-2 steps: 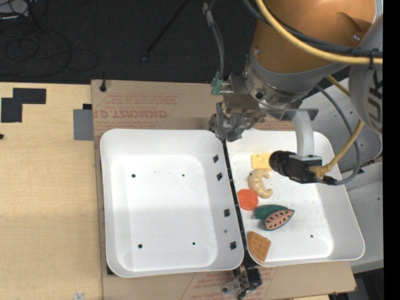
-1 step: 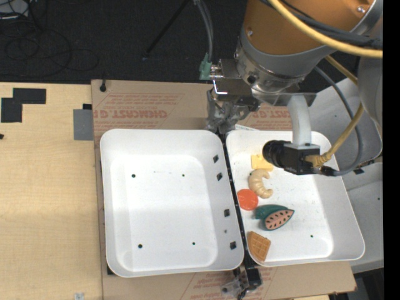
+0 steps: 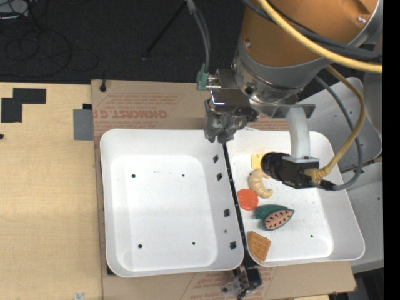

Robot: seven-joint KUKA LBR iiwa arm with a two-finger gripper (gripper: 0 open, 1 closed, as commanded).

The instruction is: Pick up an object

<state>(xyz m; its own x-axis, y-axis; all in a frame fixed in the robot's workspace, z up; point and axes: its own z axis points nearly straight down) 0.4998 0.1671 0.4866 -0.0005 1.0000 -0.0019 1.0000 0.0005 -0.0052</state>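
Note:
The right bin (image 3: 331, 242) holds several small objects near its left side. These are a cream curved piece (image 3: 258, 183), a yellow piece (image 3: 255, 160) behind it, and a red-orange disc (image 3: 247, 199). Nearer the front lie a teal slice with an orange face (image 3: 274, 217) and an orange waffle-like wedge (image 3: 258, 245). My gripper (image 3: 221, 132) hangs over the far end of the divider between the two bins, above and left of the objects. It touches none of them.
The left bin (image 3: 125, 255) lies to the left of the divider (image 3: 226, 199). A black cylinder with a yellow cable (image 3: 289, 170) on the arm hangs over the right bin, just right of the cream piece. The big grey-and-orange arm body (image 3: 300, 36) covers the upper right.

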